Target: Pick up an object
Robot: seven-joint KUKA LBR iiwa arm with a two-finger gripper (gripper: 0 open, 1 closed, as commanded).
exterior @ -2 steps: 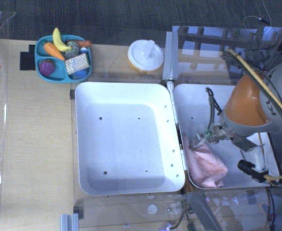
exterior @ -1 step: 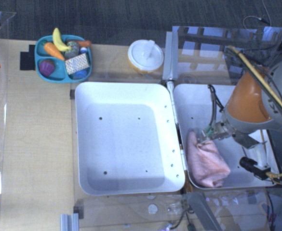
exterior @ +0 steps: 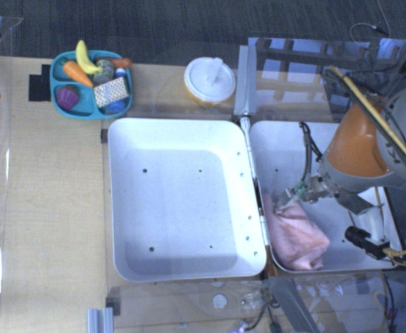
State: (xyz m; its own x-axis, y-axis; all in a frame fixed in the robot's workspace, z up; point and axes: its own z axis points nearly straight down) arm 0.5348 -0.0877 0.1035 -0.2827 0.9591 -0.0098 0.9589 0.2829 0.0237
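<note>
One pink cloth (exterior: 298,233) lies in the right of two bins (exterior: 182,134); the pincer's (exterior: 293,196) state is unclear.

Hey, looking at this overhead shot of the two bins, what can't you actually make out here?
1. Gripper: too small and blurred in the camera view to tell open from shut, or whether it touches the pink cloth.
2. Right bin: its right side is covered by the arm and cables.
3. Blue tray: its toy foods are too small to name surely.
4. Items at the bottom edge are cut off.
</note>
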